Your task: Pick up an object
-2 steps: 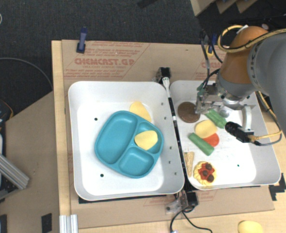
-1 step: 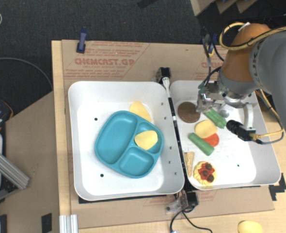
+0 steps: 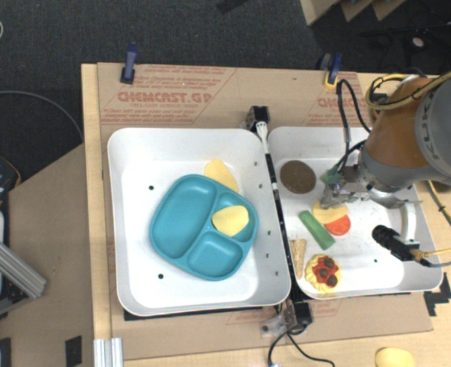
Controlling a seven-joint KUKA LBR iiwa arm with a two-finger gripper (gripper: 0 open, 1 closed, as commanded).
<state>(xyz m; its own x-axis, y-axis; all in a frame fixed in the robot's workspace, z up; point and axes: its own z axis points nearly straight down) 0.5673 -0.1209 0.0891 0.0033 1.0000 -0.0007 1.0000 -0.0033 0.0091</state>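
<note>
Two white bins side by side on the desk [image 3: 172,90], with two blue clips [image 3: 129,63] on its back edge

In the left bin [image 3: 134,167], a blue plate [image 3: 181,224] with three parts. On the plate's right part, a yellow piece [image 3: 231,219]. Just behind the plate, a pale yellow piece [image 3: 218,172], partly hidden by the rim

In the right bin [image 3: 367,280], the grey arm [image 3: 432,136] reaching in from the right, orange band above the wrist. Jaws down low near the middle of this bin, right over an orange bit [image 3: 339,225] with a yellow top edge. Cannot tell if wide or narrow. Cannot tell if touching the orange bit or just above it. Cannot tell if holding anything

Left of the orange bit and touching it, a green stick [image 3: 316,228], lying at a slant. Further back, near the bin's left wall, a brown disc [image 3: 297,177], apart from the rest. Near the front left corner, a tan wedge [image 3: 295,251]. Just beside the wedge, on its right, a small round tart [image 3: 322,272] with red and dark bits on top

Off the desk, at the bottom right, a yellow lump [image 3: 394,356], cut off by the edge
</note>
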